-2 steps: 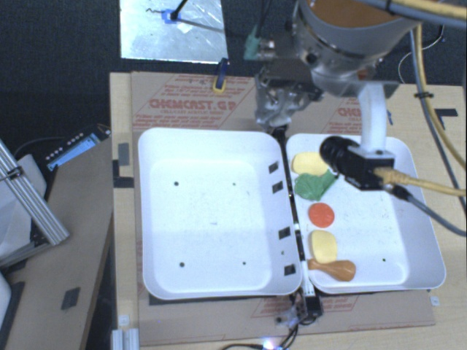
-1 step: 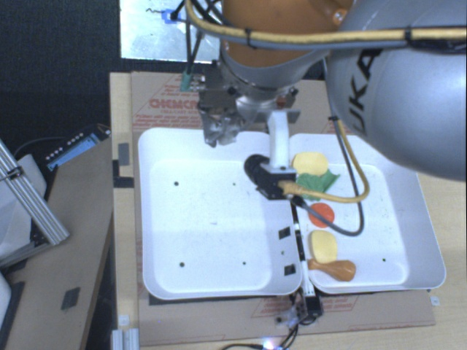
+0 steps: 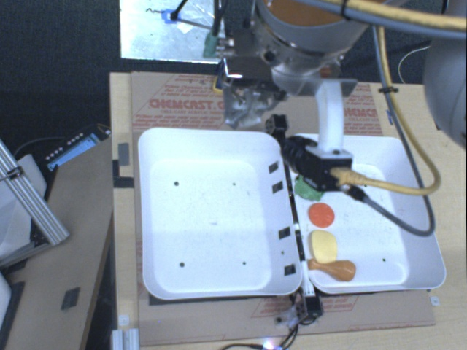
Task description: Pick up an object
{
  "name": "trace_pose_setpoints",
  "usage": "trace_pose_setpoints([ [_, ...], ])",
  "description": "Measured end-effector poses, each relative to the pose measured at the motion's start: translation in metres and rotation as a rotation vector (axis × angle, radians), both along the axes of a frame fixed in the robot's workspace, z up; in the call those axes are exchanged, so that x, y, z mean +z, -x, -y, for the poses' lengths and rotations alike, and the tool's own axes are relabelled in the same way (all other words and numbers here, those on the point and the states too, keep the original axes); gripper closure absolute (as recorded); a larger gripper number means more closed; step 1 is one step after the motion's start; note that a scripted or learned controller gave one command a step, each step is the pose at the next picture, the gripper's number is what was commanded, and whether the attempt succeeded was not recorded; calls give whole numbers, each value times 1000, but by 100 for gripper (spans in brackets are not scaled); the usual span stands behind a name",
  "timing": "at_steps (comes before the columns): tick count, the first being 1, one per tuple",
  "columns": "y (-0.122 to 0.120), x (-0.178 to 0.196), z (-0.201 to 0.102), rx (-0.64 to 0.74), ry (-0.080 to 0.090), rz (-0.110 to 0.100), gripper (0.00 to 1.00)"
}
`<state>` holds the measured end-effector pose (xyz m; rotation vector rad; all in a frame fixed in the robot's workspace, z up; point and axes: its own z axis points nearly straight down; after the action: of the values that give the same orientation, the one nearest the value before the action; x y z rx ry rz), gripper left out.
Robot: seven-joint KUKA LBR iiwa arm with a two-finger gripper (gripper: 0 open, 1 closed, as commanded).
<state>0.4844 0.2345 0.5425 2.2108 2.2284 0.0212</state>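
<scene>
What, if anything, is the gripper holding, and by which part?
It cannot be told: the gripper is blurred at the far rim of the left bin. The red piece and yellow piece lie in the right bin.

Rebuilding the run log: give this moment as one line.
gripper: by far rim of left bin | right bin: green piece, red disc, yellow piece, brown drumstick | held: nothing seen

A tan bench (image 3: 87,224) stands on dark floor (image 3: 51,49).
</scene>
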Motion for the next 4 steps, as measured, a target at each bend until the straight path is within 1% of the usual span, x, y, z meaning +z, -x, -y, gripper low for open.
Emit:
trace_pose_setpoints([
  [1,-12,-124,1,-7,13,-20,100],
  [2,-2,-3,0,-2,1,1,100],
  [3,-22,-194,1,-8,14,-22,100],
  [4,-27,3,1,-3,-2,8,100],
])
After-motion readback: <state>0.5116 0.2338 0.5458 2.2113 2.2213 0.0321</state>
